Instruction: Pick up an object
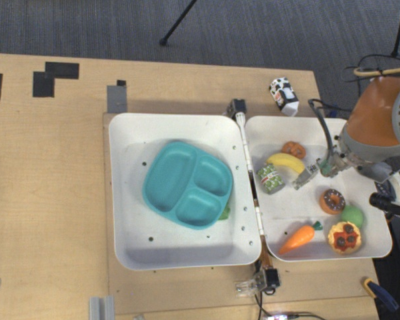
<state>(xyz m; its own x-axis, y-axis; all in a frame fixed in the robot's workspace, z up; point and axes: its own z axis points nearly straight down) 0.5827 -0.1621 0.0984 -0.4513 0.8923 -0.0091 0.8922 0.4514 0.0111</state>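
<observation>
My gripper hangs low over the middle of the right bin, just right of a yellow banana and a green-and-white packet. Nothing shows in its grasp. A brown pastry lies behind the banana. Nearer the front are a chocolate donut, a green fruit, an orange carrot and a fruit tart. The grey arm with its orange band comes in from the right.
The left bin holds a teal divided plate, with something green peeking out under its right edge. A small black-and-white carton stands on the bench behind the right bin. A cable runs along the arm.
</observation>
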